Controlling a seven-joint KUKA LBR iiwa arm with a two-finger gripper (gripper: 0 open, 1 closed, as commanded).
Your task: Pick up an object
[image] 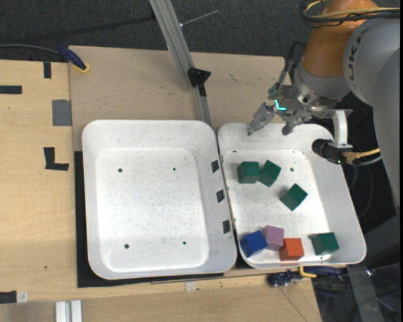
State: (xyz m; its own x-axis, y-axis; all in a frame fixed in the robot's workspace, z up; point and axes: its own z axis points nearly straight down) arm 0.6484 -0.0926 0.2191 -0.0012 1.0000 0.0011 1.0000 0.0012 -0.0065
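My gripper (275, 124) hangs over the far rim of the right bin (342, 200), open, with nothing between its fingers. Below it in that bin lie two dark green blocks touching each other (248, 172) (270, 172), and a third green block (294, 196) nearer the middle. Along the bin's near edge sit a blue block (254, 242), a purple block (274, 236), an orange-red block (292, 248) and another green block (324, 243). All blocks rest on the bin floor, apart from the gripper.
The left bin (151, 196) stands beside the right one. A slanted metal post (178, 42) rises behind the bins. A black connector and cable (332, 151) hang off the arm over the right bin's far right rim.
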